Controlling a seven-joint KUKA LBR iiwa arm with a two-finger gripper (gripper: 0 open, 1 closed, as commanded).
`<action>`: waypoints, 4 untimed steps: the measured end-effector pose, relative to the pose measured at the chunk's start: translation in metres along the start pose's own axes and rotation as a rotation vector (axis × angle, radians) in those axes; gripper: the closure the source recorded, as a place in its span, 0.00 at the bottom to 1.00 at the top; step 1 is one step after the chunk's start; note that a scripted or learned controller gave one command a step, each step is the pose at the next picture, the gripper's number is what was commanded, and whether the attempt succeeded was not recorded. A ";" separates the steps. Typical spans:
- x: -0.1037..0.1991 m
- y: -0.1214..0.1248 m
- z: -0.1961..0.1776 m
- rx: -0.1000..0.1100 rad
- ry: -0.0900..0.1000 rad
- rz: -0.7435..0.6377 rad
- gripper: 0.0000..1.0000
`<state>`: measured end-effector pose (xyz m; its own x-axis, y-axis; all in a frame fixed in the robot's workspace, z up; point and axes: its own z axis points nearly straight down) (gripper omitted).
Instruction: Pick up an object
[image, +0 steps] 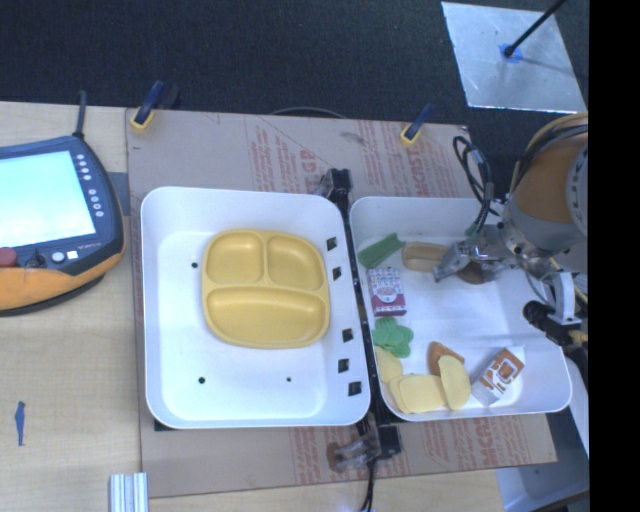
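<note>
One brown bread-like piece (428, 256) lay at the far end of the right bin (545, 400), with the pincer (462, 262) just beside it, touching or nearly so; whether it was spread or pinching could not be told. Close to that piece sat a green strip (380, 249) and a small carton (387, 291), so a slanted approach risked nudging the bread away or snagging a neighbour.

Open floor mid right bin (470, 310), toys crowding its left wall and front edge, yellow tray (266, 287) filling left bin (170, 380)
</note>
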<state>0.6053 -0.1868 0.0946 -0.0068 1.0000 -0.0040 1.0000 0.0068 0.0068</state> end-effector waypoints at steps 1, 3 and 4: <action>-0.027 0.045 0.003 0.055 0.014 -0.009 0.00; 0.084 -0.013 0.003 0.016 0.009 -0.005 0.00; -0.017 0.008 0.002 0.005 -0.001 0.008 0.00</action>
<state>0.6136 -0.2037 0.0929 0.0010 1.0000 -0.0049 1.0000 -0.0010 0.0018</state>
